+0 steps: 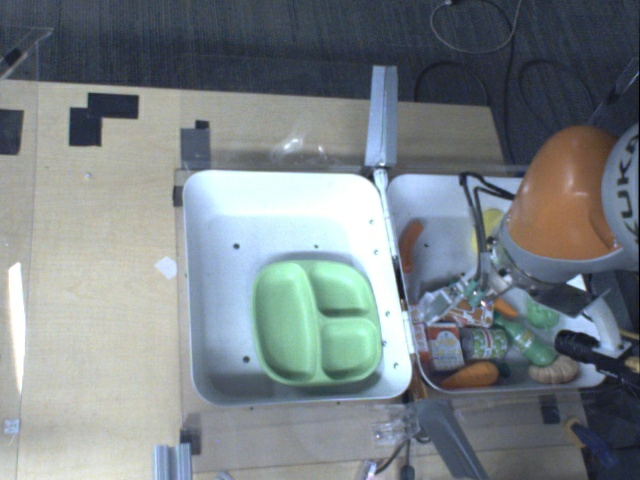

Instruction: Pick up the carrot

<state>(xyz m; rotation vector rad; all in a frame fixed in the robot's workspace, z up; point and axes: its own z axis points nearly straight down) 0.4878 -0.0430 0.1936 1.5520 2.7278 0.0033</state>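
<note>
Camera view, from above: carrot (470,375) lies at right bin (440,200) front edge, long axis approx left-right, amid packets and bottles. Arm (565,208) hangs over bin's right side; carrot sits below-left of wrist. Gripper's state: can't tell.

White letters "KU" stand on the arm (625,193).
</note>
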